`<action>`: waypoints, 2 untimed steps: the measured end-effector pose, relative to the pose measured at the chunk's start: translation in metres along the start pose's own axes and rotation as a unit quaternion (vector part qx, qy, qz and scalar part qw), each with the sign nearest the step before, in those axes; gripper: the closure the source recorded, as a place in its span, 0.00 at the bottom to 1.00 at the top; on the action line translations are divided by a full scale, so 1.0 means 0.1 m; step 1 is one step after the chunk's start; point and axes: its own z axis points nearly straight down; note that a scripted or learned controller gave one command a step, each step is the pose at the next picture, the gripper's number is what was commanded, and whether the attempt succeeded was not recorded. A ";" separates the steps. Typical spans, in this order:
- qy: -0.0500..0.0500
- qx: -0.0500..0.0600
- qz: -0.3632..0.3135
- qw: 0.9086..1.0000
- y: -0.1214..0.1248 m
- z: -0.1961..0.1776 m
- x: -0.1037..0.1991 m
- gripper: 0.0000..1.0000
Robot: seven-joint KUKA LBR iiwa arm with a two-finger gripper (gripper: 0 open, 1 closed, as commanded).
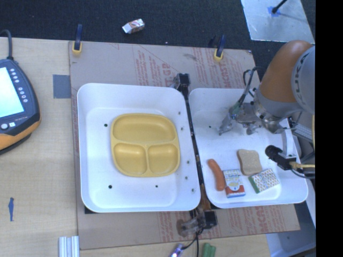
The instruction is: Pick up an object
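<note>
Clipped to the near edge of the bench is a small black clamp (196, 224), well on the near side of the fingers (224, 127). The fingers belong to the gripper (237, 126), which hangs over the far half of the right bin (214, 103). They are spread apart, and nothing sits between them. White bin floor is under them.

All the things to pick up lie in the same bin, on the near side of the fingers and apart from them. The slice of bread (248, 161) is the closest one to the fingers. A red sausage (217, 174) lies nearer the wall between the two bins. Just beside the sausage is a little picture box (233, 182). A green spotty box (263, 180) lies on the other side of that, just by the bread.

Behind the fingers rises the grey arm (303, 84) with its orange band (281, 71).

Far off to the other side of the fingers is the left bin (86, 143). It holds a yellow plate (144, 144) with three parts. Farther still, at the bench's end, lies a control pad with a screen (13, 103).
</note>
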 end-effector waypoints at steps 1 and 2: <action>0.000 0.001 0.001 1.000 0.63 0.29 -0.56 0.00; -0.001 0.001 0.000 1.000 -0.10 -0.10 -0.37 0.00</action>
